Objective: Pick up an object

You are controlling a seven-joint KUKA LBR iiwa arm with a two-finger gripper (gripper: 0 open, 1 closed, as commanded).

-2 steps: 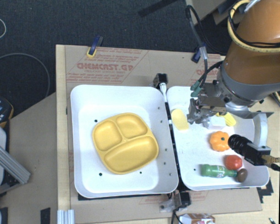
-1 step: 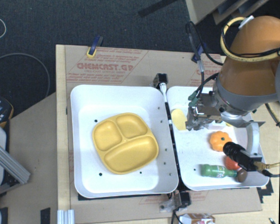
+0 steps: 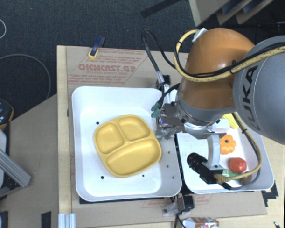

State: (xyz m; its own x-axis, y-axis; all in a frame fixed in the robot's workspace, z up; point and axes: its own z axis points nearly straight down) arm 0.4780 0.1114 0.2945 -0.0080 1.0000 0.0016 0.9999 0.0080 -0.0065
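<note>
Brown cardboard [image 3: 111,68] covers the bench under two white bins. Over the seam between them hangs the gripper [image 3: 166,122], largely hidden beneath the arm [image 3: 214,67]; I cannot tell whether it is open or closed. Just beside it, a yellow plate [image 3: 127,145] lies in the left bin [image 3: 81,132]. Across in the right bin [image 3: 192,182], an orange object [image 3: 227,143] and a red object [image 3: 237,164] sit close together.

divided plate [image 3: 127,145] in left bin [image 3: 86,114] | tomato [image 3: 237,164] in right bin [image 3: 192,182]

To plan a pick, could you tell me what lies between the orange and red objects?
Camera view: only bare white bin floor between orange object and red object.
</note>
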